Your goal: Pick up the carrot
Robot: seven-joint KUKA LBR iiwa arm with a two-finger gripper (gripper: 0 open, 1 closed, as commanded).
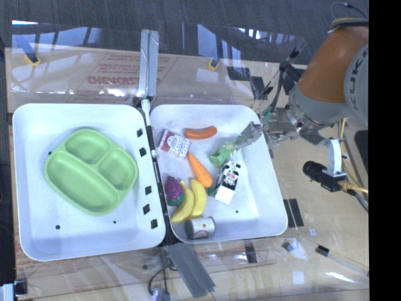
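Note:
The carrot [199, 170] is a small orange cone lying near the middle of the right bin [266, 199], its tip pointing to the upper left. My gripper [246, 136] hangs over the bin's upper right part, up and to the right of the carrot and apart from it. It sits just above a green leafy toy [222, 155]. Nothing shows held in it.
Around the carrot lie an orange sausage [200, 132], a red and white box [175, 145], a cow-print carton [229, 182], two bananas [190, 200], a purple fruit [173, 190] and a can [200, 227]. The left bin [37, 231] holds a green divided plate [91, 170].

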